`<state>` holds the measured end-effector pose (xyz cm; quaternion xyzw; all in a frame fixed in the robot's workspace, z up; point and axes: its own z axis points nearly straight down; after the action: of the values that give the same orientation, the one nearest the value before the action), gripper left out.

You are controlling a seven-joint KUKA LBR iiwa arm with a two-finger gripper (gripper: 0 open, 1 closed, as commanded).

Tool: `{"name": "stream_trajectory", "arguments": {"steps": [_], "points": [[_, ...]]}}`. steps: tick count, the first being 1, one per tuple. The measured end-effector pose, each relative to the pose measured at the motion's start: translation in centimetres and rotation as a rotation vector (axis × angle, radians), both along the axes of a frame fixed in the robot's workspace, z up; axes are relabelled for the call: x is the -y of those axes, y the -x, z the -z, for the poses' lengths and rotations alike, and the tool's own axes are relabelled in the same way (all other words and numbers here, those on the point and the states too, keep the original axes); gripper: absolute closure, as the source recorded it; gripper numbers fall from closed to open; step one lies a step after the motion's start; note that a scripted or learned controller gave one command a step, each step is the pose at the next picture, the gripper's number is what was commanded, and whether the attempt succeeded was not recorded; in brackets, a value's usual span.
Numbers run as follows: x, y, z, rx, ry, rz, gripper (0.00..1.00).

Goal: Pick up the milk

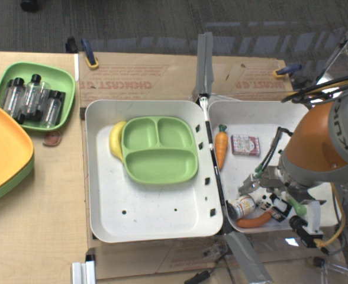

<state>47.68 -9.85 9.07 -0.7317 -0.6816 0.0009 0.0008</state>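
Low in the right bin [245, 114], the milk [244, 206] lies just left of the gripper [267, 201] — fingers' opening unclear, long axis pointing right.

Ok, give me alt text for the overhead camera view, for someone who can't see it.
A grey and orange robot arm reaches from the right into the right white bin, its tool low over a small milk bottle lying beside a sausage. That bin also holds a carrot and a pink packet; the left bin holds a green divided plate.

green divided plate [160, 149] left bin | carrot [221, 147], pink packet [245, 145] right bin
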Motion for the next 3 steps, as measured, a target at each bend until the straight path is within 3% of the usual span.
{"name": "stream_trajectory", "arguments": {"steps": [1,2,3], "points": [[0.1,0.1,-0.8,-0.003,-0.001,0.006,1.00],[-0.8,-8.7,-11.3,0.000,0.002,-0.134,1.00],[-5.0,-16.0,-10.8,0.000,0.003,0.090,1.00]]}}
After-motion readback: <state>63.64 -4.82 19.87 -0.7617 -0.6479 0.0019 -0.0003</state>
